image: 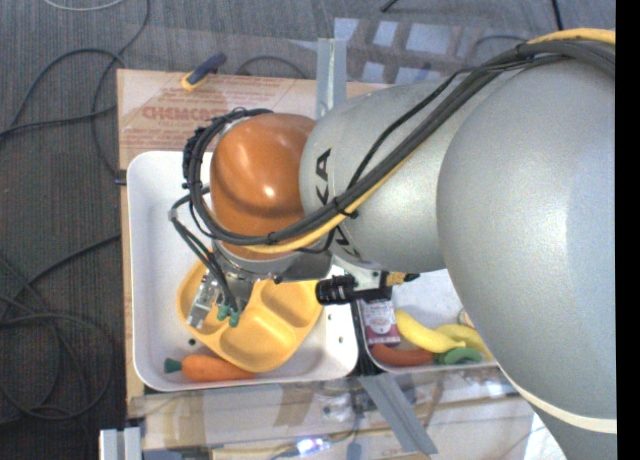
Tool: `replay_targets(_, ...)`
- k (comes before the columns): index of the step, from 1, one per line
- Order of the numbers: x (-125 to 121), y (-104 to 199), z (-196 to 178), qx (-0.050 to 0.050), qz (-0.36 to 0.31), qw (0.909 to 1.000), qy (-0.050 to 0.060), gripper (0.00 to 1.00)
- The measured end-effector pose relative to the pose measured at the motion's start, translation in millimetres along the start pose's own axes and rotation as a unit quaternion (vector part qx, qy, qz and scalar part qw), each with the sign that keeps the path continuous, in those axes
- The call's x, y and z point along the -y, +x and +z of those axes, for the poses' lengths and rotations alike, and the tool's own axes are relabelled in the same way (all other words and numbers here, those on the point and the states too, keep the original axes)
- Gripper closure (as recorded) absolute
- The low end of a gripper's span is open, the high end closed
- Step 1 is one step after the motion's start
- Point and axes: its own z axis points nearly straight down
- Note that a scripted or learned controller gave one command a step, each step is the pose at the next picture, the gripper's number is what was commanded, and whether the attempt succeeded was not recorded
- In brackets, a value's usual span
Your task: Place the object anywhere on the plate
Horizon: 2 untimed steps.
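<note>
My arm bulks in from three o'clock, smooth matte grey casing with black and yellow cables strung along it, ending in the glossy orange band that domes over the left bin. Below the band my wrist points down toward seven o'clock, and my gripper hangs just over the plate, a yellow plastic dish with rounded, moulded compartments, tilted against the bin's near wall. My gripper is a tangle of metal with teal-tipped parts, and I cannot tell how it stands or whether it has hold of anything. The carrot, a smooth orange toy with a green stub at its nine o'clock end, lies flat on the white bin floor just beside the plate's lower rim, at six o'clock of my gripper. In the right bin lie a yellow banana, a red piece and a small labelled can.
</note>
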Motion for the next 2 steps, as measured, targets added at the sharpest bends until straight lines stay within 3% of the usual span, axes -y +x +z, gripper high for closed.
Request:
replay_targets(1, 53.6, -17.8, -64.1, 0.001, 0.062, 0.9981, 0.000, 1.00)
replay_targets(2, 1.4, 5.1, 15.4, 0.000, -0.018, 0.9998, 0.000, 1.00)
